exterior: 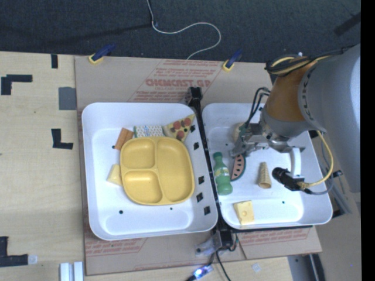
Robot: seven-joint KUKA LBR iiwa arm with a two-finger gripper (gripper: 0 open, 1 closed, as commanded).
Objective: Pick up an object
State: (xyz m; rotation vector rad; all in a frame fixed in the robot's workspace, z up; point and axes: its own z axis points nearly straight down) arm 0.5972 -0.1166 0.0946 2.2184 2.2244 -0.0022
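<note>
My gripper (241, 146) hangs low in the right bin (293, 215), under the orange wrist band. Right below it lies a watermelon slice (237, 166), close to the fingertips; I cannot tell whether they touch it. A green bottle (221, 173) lies left of the slice along the bin's left wall. An ice cream cone (265, 175) lies to the right of the slice. A yellow cheese wedge (244, 211) sits near the front of that bin.
The left bin (99, 215) holds a yellow divided plate (157, 170), with a pizza slice (180, 127), an orange piece (123, 138) and a yellow piece (113, 174) around it. A black cable plug (286, 177) hangs over the right bin's right side.
</note>
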